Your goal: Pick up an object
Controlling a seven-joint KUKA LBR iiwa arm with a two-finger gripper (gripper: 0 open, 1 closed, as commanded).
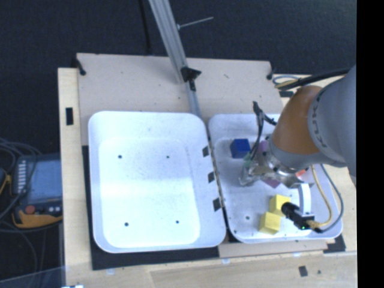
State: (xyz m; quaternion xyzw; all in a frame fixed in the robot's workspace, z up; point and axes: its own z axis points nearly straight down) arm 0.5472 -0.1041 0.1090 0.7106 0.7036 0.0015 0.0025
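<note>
In the right bin [230, 131] a blue block [240, 147] lies near the back left. Two yellow blocks [270, 222] [278, 203] sit close together at the front. My gripper [251, 176] hangs low in the middle of this bin, just in front of the blue block and behind the yellow ones. A small purple piece [273, 184] peeks out beside the gripper's right side, and a bit of red [302, 173] shows under the wrist. The grey arm with its orange band [294, 125] covers the bin's right part.
The left bin [96, 161] lies beside the right one, with a shared wall between them. A slanted aluminium bar [171, 38] crosses the back of the bench. Yellow and black cables [327, 203] trail along the right bin's edge. A control pendant [37, 188] lies off the bench at the left.
</note>
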